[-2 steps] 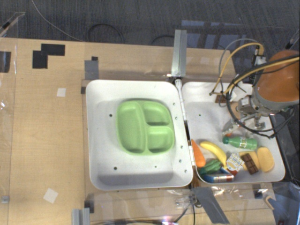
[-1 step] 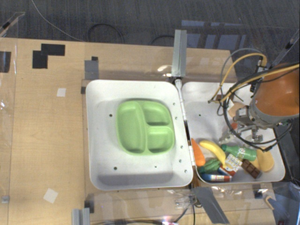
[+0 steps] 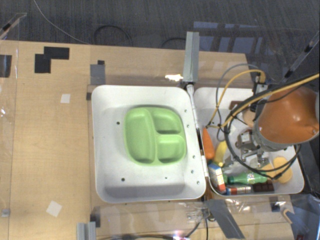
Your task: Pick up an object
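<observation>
The arm with its orange band (image 3: 289, 117) reaches down into the right bin (image 3: 220, 96). My gripper (image 3: 248, 150) hangs low among the objects there, its metal parts showing under the wrist. Around it lie an orange carrot-like piece (image 3: 206, 143), a yellow object (image 3: 220, 151), a green bottle (image 3: 248, 178), a dark bar (image 3: 250, 188) and a pale yellow round thing (image 3: 281, 166). The wrist and cables hide whatever lies right under the gripper.
The left bin (image 3: 107, 134) holds a green divided plate (image 3: 154, 135). A metal post (image 3: 190, 59) stands at the back between the bins. Yellow and black cables (image 3: 227, 91) loop over the right bin's far side. Bare wooden bench (image 3: 45, 144) spreads to the left.
</observation>
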You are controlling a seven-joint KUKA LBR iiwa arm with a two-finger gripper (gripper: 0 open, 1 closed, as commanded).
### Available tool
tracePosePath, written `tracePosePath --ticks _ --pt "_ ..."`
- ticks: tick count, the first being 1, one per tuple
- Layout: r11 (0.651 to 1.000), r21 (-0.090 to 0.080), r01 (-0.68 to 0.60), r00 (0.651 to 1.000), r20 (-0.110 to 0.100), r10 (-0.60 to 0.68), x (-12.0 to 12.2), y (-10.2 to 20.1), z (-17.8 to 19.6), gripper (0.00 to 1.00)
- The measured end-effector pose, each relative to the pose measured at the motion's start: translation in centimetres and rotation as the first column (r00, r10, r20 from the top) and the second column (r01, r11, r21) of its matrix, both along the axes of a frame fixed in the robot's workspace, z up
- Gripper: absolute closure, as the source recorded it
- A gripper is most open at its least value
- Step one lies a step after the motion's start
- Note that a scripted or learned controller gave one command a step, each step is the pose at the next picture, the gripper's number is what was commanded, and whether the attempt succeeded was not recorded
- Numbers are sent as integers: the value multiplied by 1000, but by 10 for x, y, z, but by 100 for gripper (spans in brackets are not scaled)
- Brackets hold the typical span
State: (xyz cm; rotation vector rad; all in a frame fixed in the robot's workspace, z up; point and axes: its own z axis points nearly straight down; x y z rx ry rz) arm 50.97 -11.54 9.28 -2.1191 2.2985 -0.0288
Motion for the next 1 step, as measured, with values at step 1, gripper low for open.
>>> tracePosePath --ticks 1 --pt "1000 -3 -19 1000 -4 19 13 28 0 0"
